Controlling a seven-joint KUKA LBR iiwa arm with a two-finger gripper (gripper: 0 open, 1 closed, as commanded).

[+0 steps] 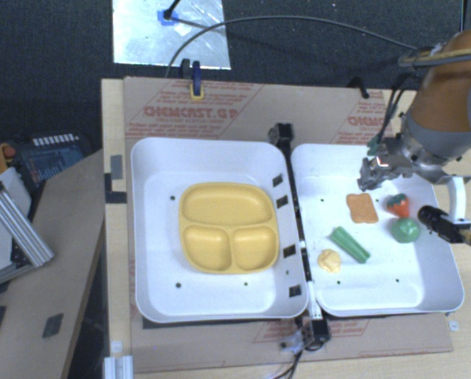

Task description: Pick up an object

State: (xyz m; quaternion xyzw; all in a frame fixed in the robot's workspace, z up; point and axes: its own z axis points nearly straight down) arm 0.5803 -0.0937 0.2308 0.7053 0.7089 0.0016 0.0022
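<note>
In the right bin [425, 290] lie an orange toast-like piece [362, 208], a green cylinder [350, 244], a small yellow lump [329, 260], a red-orange item [398, 205] and a green ball [405, 230]. My gripper [371, 176] hangs over the bin's upper part, just above and slightly right of the orange piece. Nothing shows between its fingers. The arm comes in from the right, above the red-orange item and green ball.
The left bin [152, 212] holds a yellow three-compartment tray [227, 226]. A divider with black clips [287, 212] runs between the bins. Cardboard [220, 109] lies under both, and a foil sheet [170, 22] sits behind.
</note>
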